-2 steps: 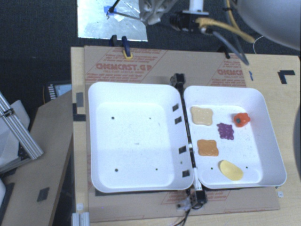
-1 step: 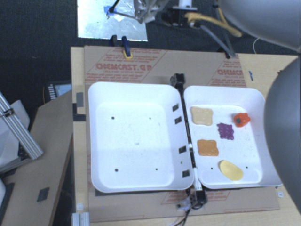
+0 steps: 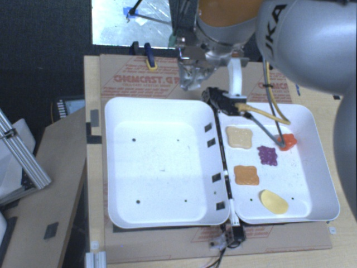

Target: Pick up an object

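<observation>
Toast (image 3: 240, 137), grapes (image 3: 267, 156), cracker (image 3: 246, 175) and lemon (image 3: 274, 201) crowd the right bin (image 3: 321, 166); pincer (image 3: 192, 80) state unclear

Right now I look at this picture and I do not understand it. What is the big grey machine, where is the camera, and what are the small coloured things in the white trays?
The grey machine is a robot arm with an orange band. It reaches in from the right, and a program moves it to pick up an object. One camera sits above the bench and looks down at a slant. Two shallow white bins lie side by side. The left bin has small dark dots on its floor. The right bin holds toy pieces: tan toast, purple grapes, an orange-red piece, an orange square and a yellow oval. The tool hangs above the far edge of the bins. I see nothing held in it.
</observation>
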`<state>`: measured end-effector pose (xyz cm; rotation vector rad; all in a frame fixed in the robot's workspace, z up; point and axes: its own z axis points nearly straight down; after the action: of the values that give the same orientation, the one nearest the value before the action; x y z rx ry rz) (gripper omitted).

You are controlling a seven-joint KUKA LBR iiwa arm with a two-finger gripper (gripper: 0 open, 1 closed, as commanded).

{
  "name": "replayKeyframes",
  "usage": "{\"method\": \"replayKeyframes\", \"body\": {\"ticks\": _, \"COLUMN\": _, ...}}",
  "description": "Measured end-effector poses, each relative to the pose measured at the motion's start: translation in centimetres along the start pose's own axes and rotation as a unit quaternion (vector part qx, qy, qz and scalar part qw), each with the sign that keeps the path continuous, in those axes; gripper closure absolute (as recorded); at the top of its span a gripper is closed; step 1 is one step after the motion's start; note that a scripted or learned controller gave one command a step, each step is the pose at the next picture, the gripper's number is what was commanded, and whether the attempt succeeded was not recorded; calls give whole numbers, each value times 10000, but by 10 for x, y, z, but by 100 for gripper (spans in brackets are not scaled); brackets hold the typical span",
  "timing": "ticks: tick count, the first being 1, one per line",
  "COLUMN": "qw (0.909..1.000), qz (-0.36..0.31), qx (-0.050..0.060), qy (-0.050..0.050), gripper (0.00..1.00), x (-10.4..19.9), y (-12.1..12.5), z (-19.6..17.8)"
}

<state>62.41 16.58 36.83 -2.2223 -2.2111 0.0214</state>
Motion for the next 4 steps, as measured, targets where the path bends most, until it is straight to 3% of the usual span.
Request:
{"method": "replayKeyframes", "body": {"ticks": 1, "qw": 9999, "qz": -74, "qx": -133, "qy": 53, "gripper": 100, "x": 69, "y": 7, "z": -109}}
{"method": "replayKeyframes", "body": {"ticks": 2, "qw": 9999, "qz": -26, "qx": -104, "qy": 41, "gripper": 100, "x": 27, "y": -63, "z": -171}}
{"method": "replayKeyframes", "body": {"ticks": 3, "qw": 10000, "qz": -49, "qx": -75, "qy": 30, "gripper": 100, "x": 68, "y": -27, "z": -166}}
{"method": "replayKeyframes", "body": {"ticks": 4, "qw": 10000, "qz": -28, "qx": -9, "qy": 1, "gripper": 100, "x": 68, "y": -17, "z": -2}}
